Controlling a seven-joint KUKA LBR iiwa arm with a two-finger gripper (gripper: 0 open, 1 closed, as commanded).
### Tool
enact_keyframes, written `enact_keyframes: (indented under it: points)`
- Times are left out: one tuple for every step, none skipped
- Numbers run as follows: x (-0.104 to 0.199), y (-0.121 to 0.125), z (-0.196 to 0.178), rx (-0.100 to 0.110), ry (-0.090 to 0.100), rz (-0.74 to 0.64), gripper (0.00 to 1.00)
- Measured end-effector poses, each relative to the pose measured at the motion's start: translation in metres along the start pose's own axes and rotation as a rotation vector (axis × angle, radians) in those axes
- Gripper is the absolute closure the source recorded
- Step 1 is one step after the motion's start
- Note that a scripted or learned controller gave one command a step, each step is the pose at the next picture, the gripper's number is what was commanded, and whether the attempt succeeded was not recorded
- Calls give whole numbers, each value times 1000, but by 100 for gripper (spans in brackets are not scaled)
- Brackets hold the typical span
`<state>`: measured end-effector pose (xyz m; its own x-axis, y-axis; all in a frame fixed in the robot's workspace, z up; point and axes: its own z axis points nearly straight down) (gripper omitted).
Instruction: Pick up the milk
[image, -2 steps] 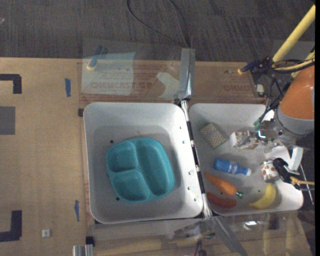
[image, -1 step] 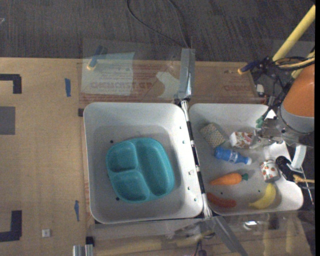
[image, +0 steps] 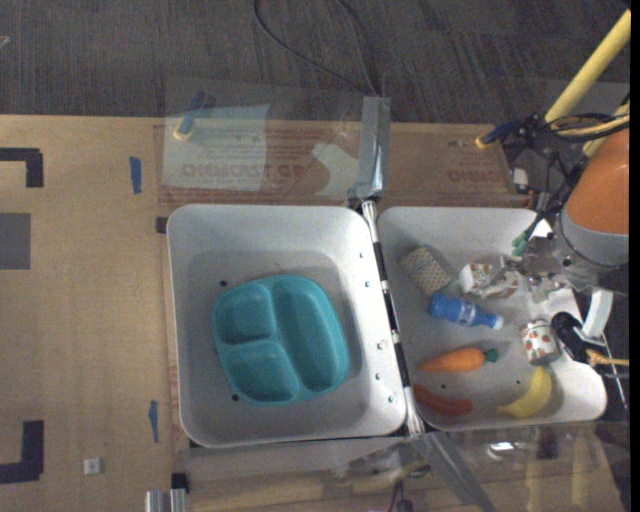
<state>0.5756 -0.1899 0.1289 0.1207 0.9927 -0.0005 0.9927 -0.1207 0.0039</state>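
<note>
Camera view: two white bins side by side on table (image: 80, 330). Left bin (image: 200, 250) holding teal tray (image: 280, 338). Right bin (image: 400, 235) crowded: milk (image: 465, 312), a blue bottle with white cap end, lying on its side near the middle; patterned roll (image: 426, 268) just beside it toward the back; carrot (image: 456, 361) near it toward the front; red pepper (image: 444, 403) and banana (image: 531, 393) by the front wall; small spotted cup (image: 539, 342) to the right. Arm (image: 600, 200) reaching in from the right, pincer (image: 510, 275) low over a crumpled white object (image: 480, 277), just beside the milk's cap end; cannot tell whether spread or pressed together, nothing clearly pinched. Milk apparently ungrasped. Likely risks: closing on the crumpled object instead of the bottle, given how close both lie; round bottle rolling or slipping out under an off-centre pinch; nudging roll or carrot on descent; catching only the cap end and tipping the bottle free on lift.
</note>
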Motion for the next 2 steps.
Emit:
enact_keyframes:
  points:
    - [4, 35, 42, -3, -2, -44, 0]
    - [4, 36, 30, -8, -2, -45, 100]
